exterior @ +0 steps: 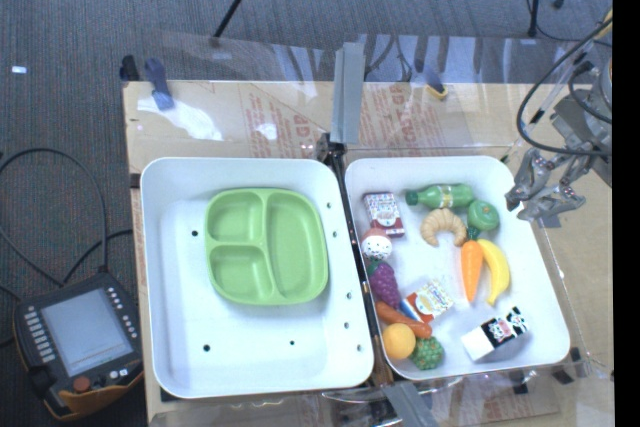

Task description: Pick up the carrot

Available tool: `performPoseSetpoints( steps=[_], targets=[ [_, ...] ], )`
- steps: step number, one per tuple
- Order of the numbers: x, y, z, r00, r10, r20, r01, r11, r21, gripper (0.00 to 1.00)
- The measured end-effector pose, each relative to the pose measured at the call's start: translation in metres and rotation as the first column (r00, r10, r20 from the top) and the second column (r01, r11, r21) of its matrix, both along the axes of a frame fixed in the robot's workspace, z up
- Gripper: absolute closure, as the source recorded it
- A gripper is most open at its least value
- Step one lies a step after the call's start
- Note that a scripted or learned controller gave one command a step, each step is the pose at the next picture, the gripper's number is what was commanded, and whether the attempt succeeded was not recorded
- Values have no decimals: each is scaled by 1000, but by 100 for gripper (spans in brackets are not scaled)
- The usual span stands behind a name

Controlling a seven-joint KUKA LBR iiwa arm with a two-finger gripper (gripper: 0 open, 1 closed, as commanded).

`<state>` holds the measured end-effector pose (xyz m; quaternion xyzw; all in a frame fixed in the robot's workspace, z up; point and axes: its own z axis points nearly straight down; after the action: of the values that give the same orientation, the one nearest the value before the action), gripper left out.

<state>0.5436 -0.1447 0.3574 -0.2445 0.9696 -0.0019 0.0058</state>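
The carrot [471, 269] is orange with a green top. It lies in the right bin [553, 287], pointing toward the front, right beside a yellow banana [494, 271]. My gripper [541, 196] hangs over the right bin's far right rim, up and to the right of the carrot and well apart from it. Nothing is held in it.
The right bin also holds a croissant [444, 227], green bottle [440, 196], green fruit [484, 215], red can [384, 213], purple grapes [385, 283], snack bag [432, 298], orange [398, 341], broccoli [428, 353] and milk carton [494, 334]. A green divided plate [267, 245] lies in the left bin [175, 315].
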Motion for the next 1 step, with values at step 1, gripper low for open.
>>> performPoseSetpoints(
  steps=[1],
  targets=[
    [-51,3,-82,987,-159,-18,159,987,3,100]
  ],
)
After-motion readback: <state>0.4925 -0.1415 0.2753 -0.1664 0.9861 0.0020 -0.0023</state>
